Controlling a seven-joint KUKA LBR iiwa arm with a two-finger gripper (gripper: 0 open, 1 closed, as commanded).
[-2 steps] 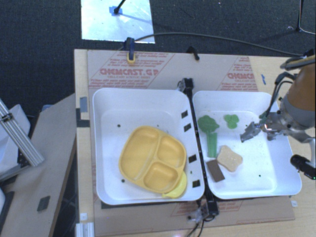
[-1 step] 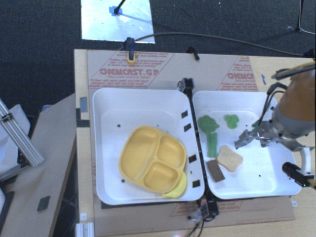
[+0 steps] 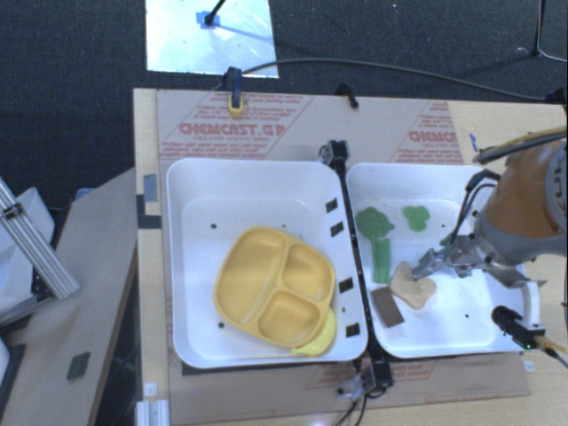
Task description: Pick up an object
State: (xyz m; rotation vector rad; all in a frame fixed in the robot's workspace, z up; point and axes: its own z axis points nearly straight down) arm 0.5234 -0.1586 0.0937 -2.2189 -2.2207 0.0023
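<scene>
The right bin (image 3: pixel 461 331) holds several small items. A tan bread-shaped piece (image 3: pixel 414 289) lies near its middle, with a brown block (image 3: pixel 387 306) just to its lower left. A green broccoli-like piece (image 3: pixel 374 223) with a green stalk (image 3: pixel 382 259) below it lies by the bin's left wall. A small green piece (image 3: pixel 415 216) sits further back. My gripper (image 3: pixel 429 265) reaches in from the right, low over the bin, its tip at the upper right edge of the tan piece. Nothing is visibly lifted.
The left bin (image 3: pixel 204 185) carries a yellow divided plate (image 3: pixel 275 287), and a yellow curved item (image 3: pixel 321 335) peeks out under its lower right corner. A black divider (image 3: pixel 351 238) runs between the bins. The grey and orange arm (image 3: pixel 532 202) covers the right bin's right side.
</scene>
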